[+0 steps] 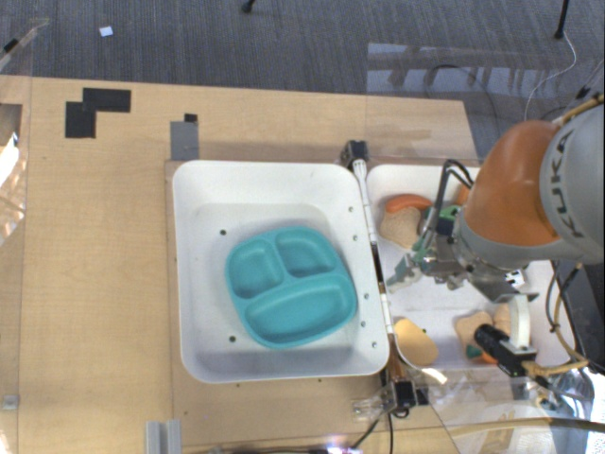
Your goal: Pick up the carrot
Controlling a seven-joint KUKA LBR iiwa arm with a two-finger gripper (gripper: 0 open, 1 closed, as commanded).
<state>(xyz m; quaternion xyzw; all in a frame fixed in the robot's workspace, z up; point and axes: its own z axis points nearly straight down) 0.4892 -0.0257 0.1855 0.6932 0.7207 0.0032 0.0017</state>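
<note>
Camera view: two white bins sit side by side on a wooden bench. The left bin (189, 253) holds a teal plate (291, 287) with three compartments, lying a little toward 5 o'clock from the bin's middle and turned at a slant. The right bin (425, 301) holds the small food pieces.

The arm (510, 197) reaches in from 3 o'clock, and its orange band hangs over the upper half of the right bin. Below the band the grey wrist slants toward 8 o'clock, ending at the gripper (414, 268), which hangs over the bin floor near the left wall. The wrist hides too much to tell whether the gripper is released or clenched, and nothing can be seen held in it.

The carrot (483, 344) appears to be the small orange piece with a green end at the bin's 5 o'clock corner. It is well apart from the gripper, and a black part crosses its right end. A tan lump (470, 326) lies just beside it at 11 o'clock.

At 12 o'clock from the gripper a beige piece (401, 225) lies near the bin's left wall. An orange-red piece (406, 201) touches its upper edge. At 6 o'clock from the gripper a yellow-brown oval (416, 341) rests near the bin's lower left corner.
</note>
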